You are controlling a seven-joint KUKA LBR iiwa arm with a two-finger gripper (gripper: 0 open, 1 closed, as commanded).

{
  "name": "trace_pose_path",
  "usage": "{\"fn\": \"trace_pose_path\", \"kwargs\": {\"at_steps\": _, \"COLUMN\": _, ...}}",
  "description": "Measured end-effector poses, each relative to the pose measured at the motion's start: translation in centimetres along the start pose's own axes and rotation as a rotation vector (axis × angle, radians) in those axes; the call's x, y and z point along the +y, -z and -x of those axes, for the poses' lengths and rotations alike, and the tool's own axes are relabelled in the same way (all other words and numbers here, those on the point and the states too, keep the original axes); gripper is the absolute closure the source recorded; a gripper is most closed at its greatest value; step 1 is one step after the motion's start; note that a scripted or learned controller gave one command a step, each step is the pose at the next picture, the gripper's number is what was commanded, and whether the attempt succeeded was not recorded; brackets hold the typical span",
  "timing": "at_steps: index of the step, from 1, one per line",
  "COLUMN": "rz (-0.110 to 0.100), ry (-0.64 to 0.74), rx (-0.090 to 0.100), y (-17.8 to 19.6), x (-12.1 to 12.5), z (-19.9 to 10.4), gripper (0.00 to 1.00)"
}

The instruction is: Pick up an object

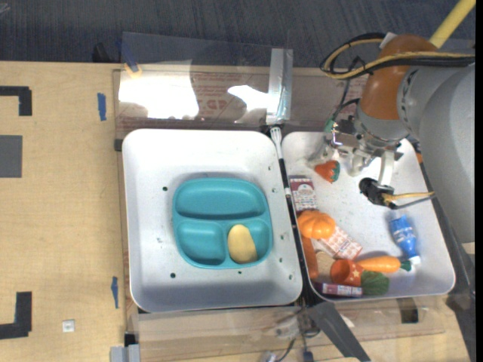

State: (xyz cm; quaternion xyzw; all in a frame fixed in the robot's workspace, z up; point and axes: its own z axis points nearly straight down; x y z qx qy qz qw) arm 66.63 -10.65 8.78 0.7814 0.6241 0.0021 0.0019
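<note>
The end effector [355, 161] is hovering over the right white bin [430, 225], finger state indiscernible; a small red-orange strawberry toy [327, 171] is lying just left of it.

Floor [189, 6]: dark blue-grey carpet, far side.
Bench [56, 225]: pale wood, black and blue tape marks, left.
Light: glare on clear panel [196, 89].

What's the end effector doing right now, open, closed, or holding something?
End effector: cannot be told; it hangs low over the right white bin, beside a small red strawberry-like toy.
</note>
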Motion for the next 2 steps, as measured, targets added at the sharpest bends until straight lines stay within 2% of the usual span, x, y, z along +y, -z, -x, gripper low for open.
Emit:
{"fn": "trace_pose_path", "kwargs": {"at_steps": 1, "rz": -0.001, "ry": 0.001, "rx": -0.001, "y": 1.0, "x": 0.0, "z": 0.0, "gripper": 1.0}}
{"fn": "trace_pose_path", "kwargs": {"at_steps": 2, "rz": 0.003, "ry": 0.192, "rx": 0.002, "y": 12.9, "x": -2.2, "z": -7.7, "gripper": 1.0}}
